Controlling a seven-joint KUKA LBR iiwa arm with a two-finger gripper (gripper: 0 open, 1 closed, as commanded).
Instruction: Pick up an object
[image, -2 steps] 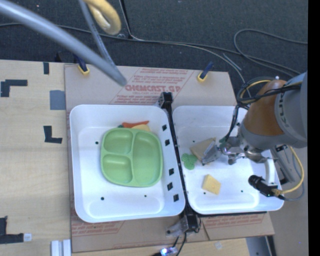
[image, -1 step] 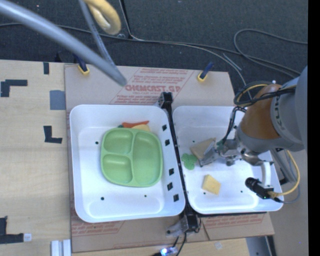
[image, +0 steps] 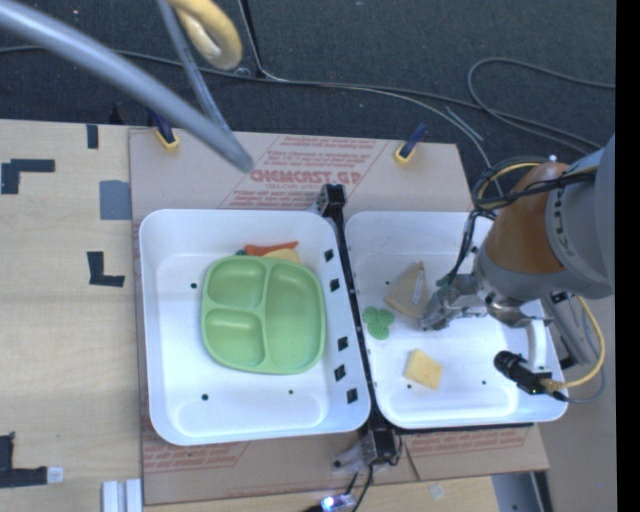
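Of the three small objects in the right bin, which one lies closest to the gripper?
The tan wedge, just beside the gripper. The green round piece and yellow block lie farther off.

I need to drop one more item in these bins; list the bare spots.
Left bin: a bare strip along the near edge, below the green divided plate, and a narrow one down its left side. Right bin: bare floor at the far edge, and near the front corner beyond the yellow block. Crowded: the middle, around the gripper, tan piece and green piece.
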